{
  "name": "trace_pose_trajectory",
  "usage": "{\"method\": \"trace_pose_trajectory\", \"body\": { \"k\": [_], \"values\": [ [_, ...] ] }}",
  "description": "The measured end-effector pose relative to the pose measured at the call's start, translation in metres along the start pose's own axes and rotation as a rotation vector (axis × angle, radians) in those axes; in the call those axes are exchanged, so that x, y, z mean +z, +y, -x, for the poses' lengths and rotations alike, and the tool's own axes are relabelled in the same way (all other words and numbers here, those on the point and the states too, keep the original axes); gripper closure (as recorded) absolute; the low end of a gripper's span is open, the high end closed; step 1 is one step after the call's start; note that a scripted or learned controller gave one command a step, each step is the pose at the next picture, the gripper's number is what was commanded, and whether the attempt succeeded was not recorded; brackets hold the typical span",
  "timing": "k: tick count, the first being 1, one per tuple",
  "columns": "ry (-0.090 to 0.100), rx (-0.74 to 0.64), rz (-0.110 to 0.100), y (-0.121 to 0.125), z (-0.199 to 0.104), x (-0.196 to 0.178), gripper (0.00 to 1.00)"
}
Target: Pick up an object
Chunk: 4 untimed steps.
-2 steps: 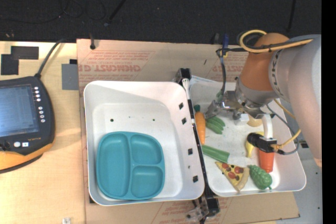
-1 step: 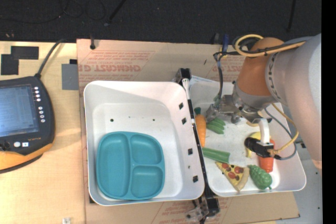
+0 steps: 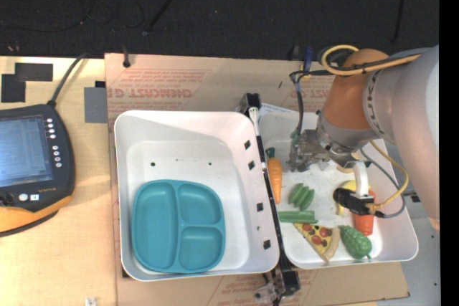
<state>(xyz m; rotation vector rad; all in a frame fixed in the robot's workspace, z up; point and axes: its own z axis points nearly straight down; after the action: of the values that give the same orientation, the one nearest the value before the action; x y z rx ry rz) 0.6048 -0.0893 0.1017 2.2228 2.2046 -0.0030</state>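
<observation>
Only readable-ish text is the red print on the cardboard sheet (image 3: 172, 82) under the bins, upper middle of the frame; it's upside down and looks like "CHEMCRZT CO", can't swear to it. More red print at the bottom edge is too small to read.

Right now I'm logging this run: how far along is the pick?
Nothing looks picked yet. The carrot, green pepper, pizza slice and other toy foods lie in the right white bin. The grey arm's gripper is low over that bin's upper part. Grasping and lifting remain.
</observation>
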Motion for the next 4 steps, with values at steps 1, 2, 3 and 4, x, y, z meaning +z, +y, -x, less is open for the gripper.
{"method": "trace_pose_trajectory", "body": {
  "k": [1,2,3,4],
  "values": [
    [-0.013,0.005,0.002,0.0,0.007,-0.001,0.0],
    [-0.01,0.004,0.011,-0.041,0.006,0.009,0.0],
    [0.008,-0.007,-0.004,-0.076,-0.057,-0.092,0.0],
    [0.009,-0.004,-0.014,-0.059,-0.002,-0.024,0.0]
  ]
}}
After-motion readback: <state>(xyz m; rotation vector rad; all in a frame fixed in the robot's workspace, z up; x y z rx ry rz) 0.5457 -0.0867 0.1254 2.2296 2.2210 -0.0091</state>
